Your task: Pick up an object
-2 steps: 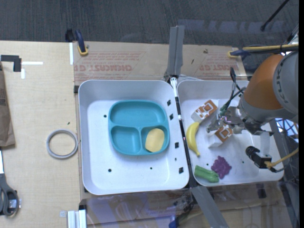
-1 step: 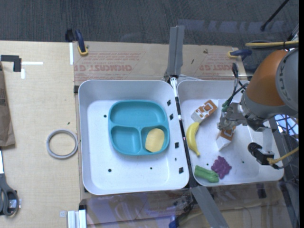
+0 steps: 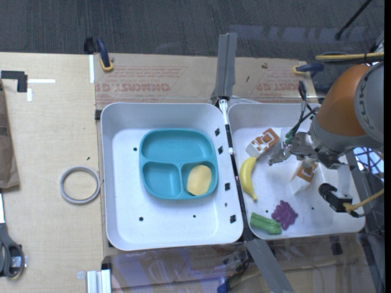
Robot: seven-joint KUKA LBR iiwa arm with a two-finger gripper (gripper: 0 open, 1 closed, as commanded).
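Arm (image 3: 351, 112) cut off by right edge; its bulk hides right bin's (image 3: 269, 118) far right corner and part of floor. Gripper (image 3: 282, 154): fingers too small and dark to tell whether open or shut. Carton (image 3: 305, 173) partly under wrist, print unreadable. Second carton (image 3: 264, 141): label too small to read. Scissors (image 3: 9, 255) cut by left edge. Brown bag (image 3: 7, 145) cut by left edge. Clamp (image 3: 98, 278) cut by bottom edge.

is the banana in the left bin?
No, the banana lies in the right bin, near its left wall, while the left bin holds the blue divided plate.
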